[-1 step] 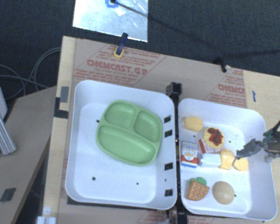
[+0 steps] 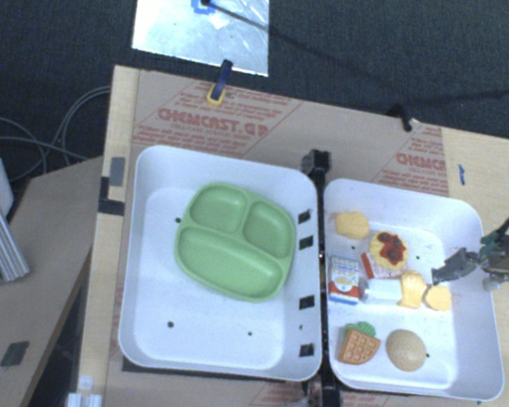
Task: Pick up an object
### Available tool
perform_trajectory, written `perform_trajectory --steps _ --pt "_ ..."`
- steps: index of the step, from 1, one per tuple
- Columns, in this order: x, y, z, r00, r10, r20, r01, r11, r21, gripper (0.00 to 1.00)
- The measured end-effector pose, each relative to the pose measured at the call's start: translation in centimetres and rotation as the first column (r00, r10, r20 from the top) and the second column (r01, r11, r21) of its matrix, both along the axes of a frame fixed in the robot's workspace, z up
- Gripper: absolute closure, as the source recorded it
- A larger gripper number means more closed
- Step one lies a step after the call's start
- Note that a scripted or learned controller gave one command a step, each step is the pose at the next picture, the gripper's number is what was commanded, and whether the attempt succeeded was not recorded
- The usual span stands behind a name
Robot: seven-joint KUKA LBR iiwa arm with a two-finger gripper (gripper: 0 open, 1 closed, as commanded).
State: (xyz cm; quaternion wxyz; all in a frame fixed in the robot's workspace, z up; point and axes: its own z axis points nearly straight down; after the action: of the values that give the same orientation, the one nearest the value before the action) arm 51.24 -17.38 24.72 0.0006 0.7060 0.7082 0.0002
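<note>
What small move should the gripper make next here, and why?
Probably a short descent onto the yellow wedge. The gripper sits in the right bin, just above and beside that piece, with nothing visibly held. The wedge lies at the cluster's right end, beside a yellow block, so it looks like the nearest target.

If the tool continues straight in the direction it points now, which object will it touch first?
Probably the small yellow piece: the tool points left and slightly downward, just above it. Its height over the right bin is unclear.

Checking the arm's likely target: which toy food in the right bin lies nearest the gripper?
The yellow wedge, just beside the gripper; the other foods lie farther left or lower.
</note>
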Motion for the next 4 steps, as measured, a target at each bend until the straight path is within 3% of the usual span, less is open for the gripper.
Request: perform_trajectory --steps 3,4 --pt "-0.8 1.3 -16.5 1.0 -0.002 -0.003 0.002 1.0 0.002 0.0" --pt "-0.7 1.3 -15.3 1.0 -0.002 0.002 0.002 1.0 0.0 1.0"
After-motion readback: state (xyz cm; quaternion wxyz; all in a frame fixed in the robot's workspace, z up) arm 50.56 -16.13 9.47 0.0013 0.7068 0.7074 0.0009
